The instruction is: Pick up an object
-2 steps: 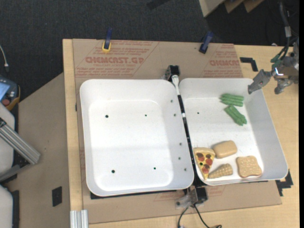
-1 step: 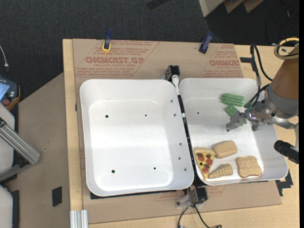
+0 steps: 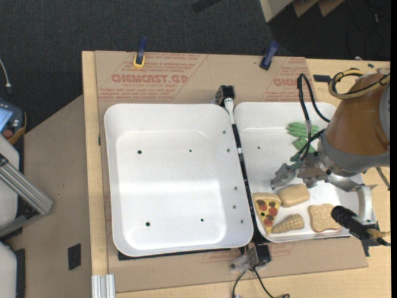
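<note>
So we're going for a pick out of the right bin (image 3: 260,129), and our tool (image 3: 286,174) sits low over its middle, just above the pale bread roll (image 3: 293,195). We honestly can't tell how far the tool is spread, and nothing shows up in its grip. Best bet, we'd say, is coming straight down on the roll, since it lies apart enough from its neighbours to get a grip either side; the stuff along the front wall is packed tight and a sloppy descent could just shove it around.

Contents: the pizza slice (image 3: 267,207), a cone-shaped pastry (image 3: 289,223) and a toast slice (image 3: 324,216) crowd the front edge, and a green leafy piece (image 3: 300,131) lies near the back. The left bin (image 3: 115,185) only shows its white floor, both bins sitting on the cardboard-topped bench (image 3: 99,92)
</note>
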You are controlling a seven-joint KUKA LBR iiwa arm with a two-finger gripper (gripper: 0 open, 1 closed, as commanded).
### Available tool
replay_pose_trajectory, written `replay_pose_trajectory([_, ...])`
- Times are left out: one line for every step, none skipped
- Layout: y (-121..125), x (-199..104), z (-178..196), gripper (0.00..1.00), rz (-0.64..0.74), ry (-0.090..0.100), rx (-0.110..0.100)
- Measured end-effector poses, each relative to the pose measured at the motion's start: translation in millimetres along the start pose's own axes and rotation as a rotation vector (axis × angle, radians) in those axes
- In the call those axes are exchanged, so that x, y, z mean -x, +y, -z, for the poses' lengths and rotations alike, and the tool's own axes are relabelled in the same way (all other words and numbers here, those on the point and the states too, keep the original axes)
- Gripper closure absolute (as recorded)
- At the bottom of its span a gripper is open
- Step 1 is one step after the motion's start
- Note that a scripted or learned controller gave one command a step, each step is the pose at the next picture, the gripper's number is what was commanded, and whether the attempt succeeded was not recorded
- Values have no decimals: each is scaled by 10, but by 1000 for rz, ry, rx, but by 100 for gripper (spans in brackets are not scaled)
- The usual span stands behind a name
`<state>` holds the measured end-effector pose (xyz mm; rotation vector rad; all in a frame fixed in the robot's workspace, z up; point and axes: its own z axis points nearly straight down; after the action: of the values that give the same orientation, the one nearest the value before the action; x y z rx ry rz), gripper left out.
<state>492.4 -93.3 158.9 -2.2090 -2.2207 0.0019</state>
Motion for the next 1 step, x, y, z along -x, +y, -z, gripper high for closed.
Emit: replay_pose_trajectory([369, -743, 269, 0, 3, -5, 12])
